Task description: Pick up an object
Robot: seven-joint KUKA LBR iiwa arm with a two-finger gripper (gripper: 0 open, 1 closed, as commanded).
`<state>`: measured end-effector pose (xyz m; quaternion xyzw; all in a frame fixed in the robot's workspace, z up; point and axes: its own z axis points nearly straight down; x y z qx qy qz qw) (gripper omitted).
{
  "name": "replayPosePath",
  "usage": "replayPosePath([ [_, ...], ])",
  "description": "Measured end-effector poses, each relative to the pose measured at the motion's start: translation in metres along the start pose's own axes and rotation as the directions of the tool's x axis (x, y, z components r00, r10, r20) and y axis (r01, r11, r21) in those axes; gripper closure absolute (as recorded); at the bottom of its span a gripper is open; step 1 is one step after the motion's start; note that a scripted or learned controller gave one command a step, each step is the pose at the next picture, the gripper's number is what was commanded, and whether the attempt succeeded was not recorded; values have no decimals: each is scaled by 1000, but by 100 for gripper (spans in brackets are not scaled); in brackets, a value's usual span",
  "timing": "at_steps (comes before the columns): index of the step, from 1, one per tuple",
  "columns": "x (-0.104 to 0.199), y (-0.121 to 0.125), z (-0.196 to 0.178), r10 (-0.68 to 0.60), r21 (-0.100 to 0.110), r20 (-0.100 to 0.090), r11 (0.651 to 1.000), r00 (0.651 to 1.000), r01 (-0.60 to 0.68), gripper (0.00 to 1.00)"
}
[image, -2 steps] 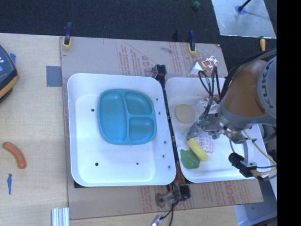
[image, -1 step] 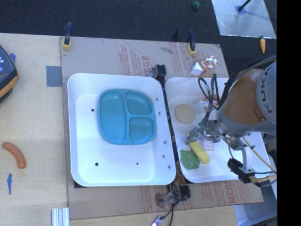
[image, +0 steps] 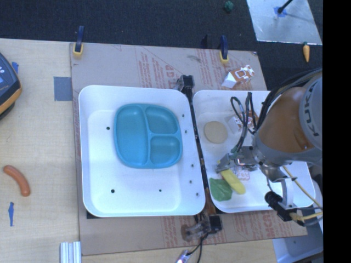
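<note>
On the worktop's far left edge I saw a sausage (image: 17,180), well outside the bins. The left bin (image: 96,201) held a blue divided plate (image: 148,135). In the right bin (image: 205,100), toward its near edge, a green object (image: 220,189) and a yellow object (image: 232,181) touched, with a tan disc (image: 215,132) farther back. The gripper (image: 237,160) hung just above the yellow piece; whether it was spread or closed I couldn't tell. I judged a straight descent onto the yellow piece safest. The arm's lettering was cut off and unreadable.

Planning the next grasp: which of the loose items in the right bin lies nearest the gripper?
The yellow piece, right below the gripper. The green piece lies lower left; the tan disc sits farther up.
</note>
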<state>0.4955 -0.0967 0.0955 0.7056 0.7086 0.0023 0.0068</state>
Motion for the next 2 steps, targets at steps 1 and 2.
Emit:
replayPosePath([
  [1, 0, 0, -11, -4, 5, -3, 1000, 1000, 4, 100],
  [2, 46, 57, -96, 0, 14, -7, 1000, 1000, 1, 100],
])
